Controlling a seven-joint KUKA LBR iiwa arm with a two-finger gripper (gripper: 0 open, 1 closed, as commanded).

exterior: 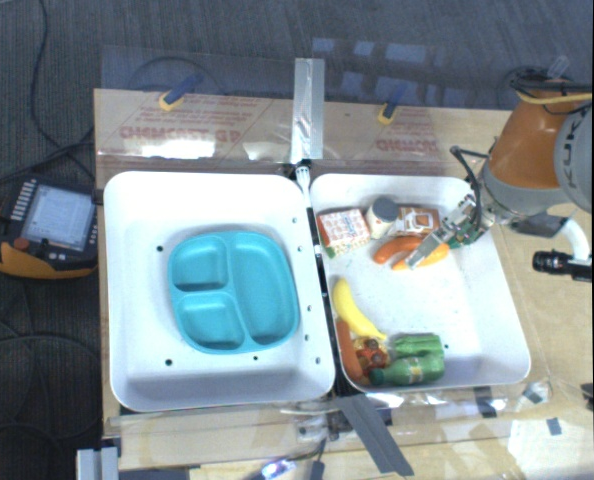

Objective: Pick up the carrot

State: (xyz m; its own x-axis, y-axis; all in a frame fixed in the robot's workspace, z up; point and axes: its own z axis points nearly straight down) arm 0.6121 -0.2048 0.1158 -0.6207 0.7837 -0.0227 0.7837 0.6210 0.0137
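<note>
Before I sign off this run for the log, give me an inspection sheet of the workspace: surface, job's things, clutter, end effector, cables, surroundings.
Surface: bench with two white bins; left bin holds a blue divided tray.
Job's things: carrot lies in the right bin, near its back.
Clutter: small carton, grey round item, banana, green packet, all in the right bin.
End effector: end effector sits low at the carrot's right end; whether it grips cannot be judged.
Cables: loose cables on the floor at left.
Surroundings: dark carpet, handheld pendant left of the bench.
</note>
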